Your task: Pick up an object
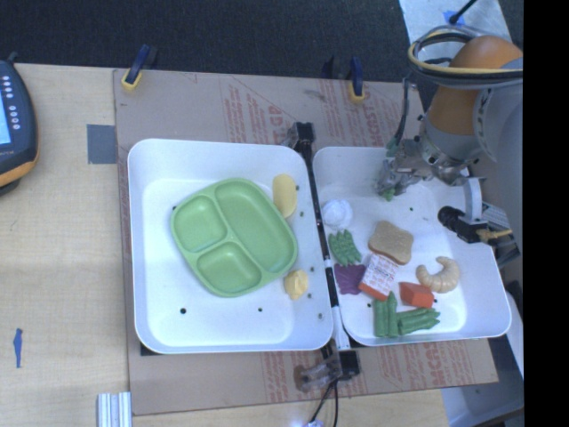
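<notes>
- Gripper [391,185] low over far end of right bin [480,314], near its back wall; nothing visible between fingers, gap between them not readable.
- Candidate objects in right bin, all resting on floor: bread slice [391,241], croissant [440,275], green beans [404,320], white ball [337,213].
- Left bin [151,314]: green divided tray [234,237], two yellow pieces alongside.
- Pick not yet achieved; descent, closure, lift remaining.

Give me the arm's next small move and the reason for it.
Probably lower the end effector straight down and close on whatever lies under it. It sits over the upper part of the right bin, apart from the bread slice and croissant lying nearer the camera, and nothing visible is between its tips.
</notes>
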`<state>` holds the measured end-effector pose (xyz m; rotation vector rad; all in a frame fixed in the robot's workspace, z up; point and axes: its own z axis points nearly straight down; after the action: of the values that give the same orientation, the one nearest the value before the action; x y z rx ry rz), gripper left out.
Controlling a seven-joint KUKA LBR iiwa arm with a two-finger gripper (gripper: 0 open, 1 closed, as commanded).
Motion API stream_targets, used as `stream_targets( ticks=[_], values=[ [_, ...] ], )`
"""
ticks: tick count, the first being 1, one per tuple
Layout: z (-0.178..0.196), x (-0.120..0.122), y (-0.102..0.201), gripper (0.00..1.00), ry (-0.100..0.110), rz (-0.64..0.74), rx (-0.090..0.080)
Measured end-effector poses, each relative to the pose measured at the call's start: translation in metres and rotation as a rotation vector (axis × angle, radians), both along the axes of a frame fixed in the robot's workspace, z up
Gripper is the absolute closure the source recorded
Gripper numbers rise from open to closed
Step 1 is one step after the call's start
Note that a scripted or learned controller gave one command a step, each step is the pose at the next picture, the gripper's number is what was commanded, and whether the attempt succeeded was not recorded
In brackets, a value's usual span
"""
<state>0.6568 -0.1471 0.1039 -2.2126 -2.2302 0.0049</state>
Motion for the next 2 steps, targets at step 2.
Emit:
stream_targets(
  ticks=[2],
  values=[
    [0.135,-0.026,0.092,1.0,-0.008,0.004,0.004]
  ],
)
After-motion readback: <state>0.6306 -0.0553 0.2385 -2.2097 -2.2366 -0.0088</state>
